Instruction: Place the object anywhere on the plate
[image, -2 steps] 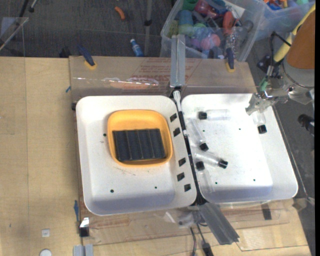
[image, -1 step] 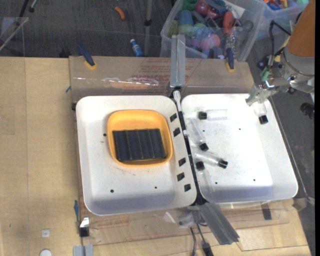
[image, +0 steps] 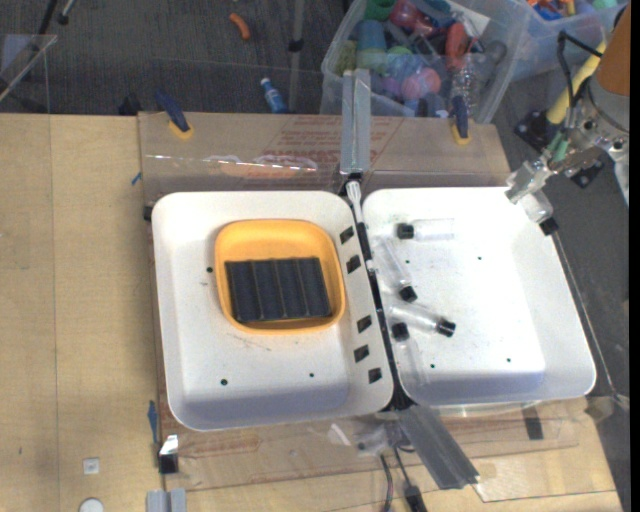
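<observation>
A dark ridged block (image: 278, 290) lies flat on the orange plate (image: 228, 248), its long axis running left-right. The claw (image: 530, 190) hovers off right of the plate.

clear tub of toys (image: 440, 45) | blue clamps (image: 175, 118) | wooden bench (image: 70, 300)

We note the arm (image: 612, 75) at the upper right edge: a grey body with an orange section above it. Pale metallic gripper (image: 528, 190) hardware projects from it, with thin cables and small green fittings near the wrist.
</observation>
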